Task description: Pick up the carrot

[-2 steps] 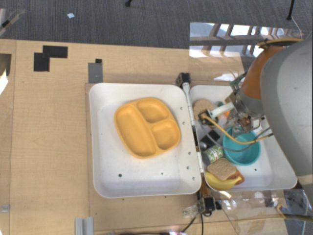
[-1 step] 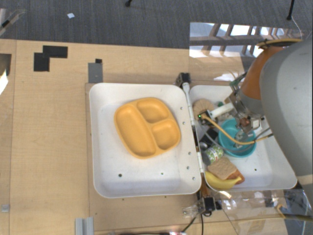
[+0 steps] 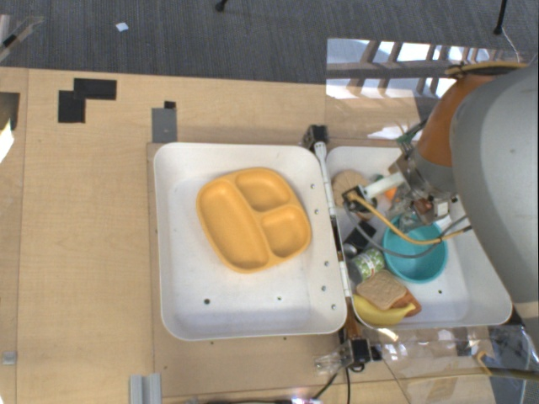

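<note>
Bins come first: the left bin [image 3: 181,310] carries a yellow divided plate [image 3: 251,217] at its centre. The right bin [image 3: 480,305] is crowded: a teal bowl [image 3: 418,259], a sandwich [image 3: 383,290] over a banana [image 3: 379,311] at its front-left corner, a green can [image 3: 367,263]. My claw [image 3: 410,199] hangs over the back half; if it is spread or pressed, I cannot tell. The carrot [image 3: 389,191] seems the small orange piece just beside it. I may catch the bowl rim or cables instead, because everything lies so near.
</note>
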